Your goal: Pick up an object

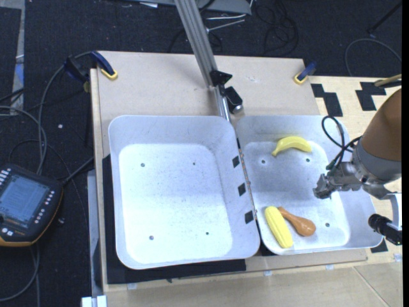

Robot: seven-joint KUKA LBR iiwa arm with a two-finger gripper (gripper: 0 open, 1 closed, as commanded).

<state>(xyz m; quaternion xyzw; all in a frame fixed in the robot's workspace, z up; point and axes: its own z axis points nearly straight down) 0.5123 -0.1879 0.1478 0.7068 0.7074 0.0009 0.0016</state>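
You have a pale wooden bench (166, 85) carrying two shallow white bins side by side, their inner edges touching along the middle. The left bin (121, 190) sits nearer your left edge, the right bin (339, 235) beside it. Two yellow-tipped clamps (105, 69) grip the bench's far corners.

We see two bins, the left bin (172, 197) and right bin (332, 229), of matt white plastic, faintly speckled. The banana (292, 145), corn cob (278, 226) and drumstick (298, 222) look like smooth, slightly glossy plastic. The table (160, 88) top is pale, matt board. The end effector (323, 189) looks like dull grey metal.
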